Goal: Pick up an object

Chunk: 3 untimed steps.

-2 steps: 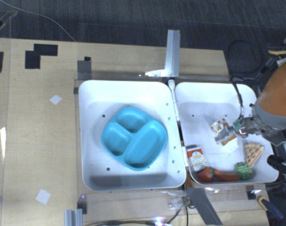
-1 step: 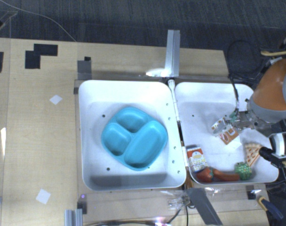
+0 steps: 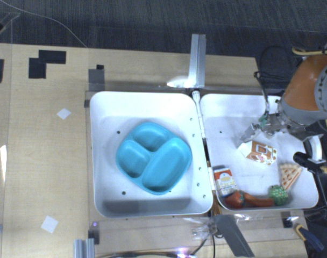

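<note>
claw (image 3: pixel 253 131) low in right bin (image 3: pixel 222 112) | I judge it lined up on the white packet (image 3: pixel 262 152) | jaws: I cannot tell

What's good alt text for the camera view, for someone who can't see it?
A grey arm with an orange band reaches from the right, its gripper over the right bin, above a white card, carton, wedge, carrot and green piece. The left bin holds a blue divided tray.
</note>
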Each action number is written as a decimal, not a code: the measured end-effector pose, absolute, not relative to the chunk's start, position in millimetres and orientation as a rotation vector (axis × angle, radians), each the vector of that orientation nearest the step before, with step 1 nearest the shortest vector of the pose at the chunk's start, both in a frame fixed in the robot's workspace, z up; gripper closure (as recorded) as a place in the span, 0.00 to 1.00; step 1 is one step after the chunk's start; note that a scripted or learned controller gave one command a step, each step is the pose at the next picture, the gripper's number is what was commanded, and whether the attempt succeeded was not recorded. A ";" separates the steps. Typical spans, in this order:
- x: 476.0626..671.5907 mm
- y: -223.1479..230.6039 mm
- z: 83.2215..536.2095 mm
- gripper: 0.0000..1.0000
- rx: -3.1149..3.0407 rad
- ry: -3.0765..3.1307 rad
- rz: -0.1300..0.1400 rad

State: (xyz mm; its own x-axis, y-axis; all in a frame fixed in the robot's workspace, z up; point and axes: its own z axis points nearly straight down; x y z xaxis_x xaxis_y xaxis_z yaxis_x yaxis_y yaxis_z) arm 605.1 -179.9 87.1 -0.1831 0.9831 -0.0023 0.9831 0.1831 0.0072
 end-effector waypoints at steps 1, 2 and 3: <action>568.7 -132.2 88.7 0.00 2.001 2.411 0.010; 545.9 -108.7 89.5 0.00 1.635 2.667 0.009; 524.8 -149.8 172.4 0.00 0.956 2.985 0.002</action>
State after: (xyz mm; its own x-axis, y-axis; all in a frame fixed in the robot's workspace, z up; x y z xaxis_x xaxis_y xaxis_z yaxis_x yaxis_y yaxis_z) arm 524.8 -149.8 172.4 -0.8140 0.5809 -0.0065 0.5808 0.8140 0.0034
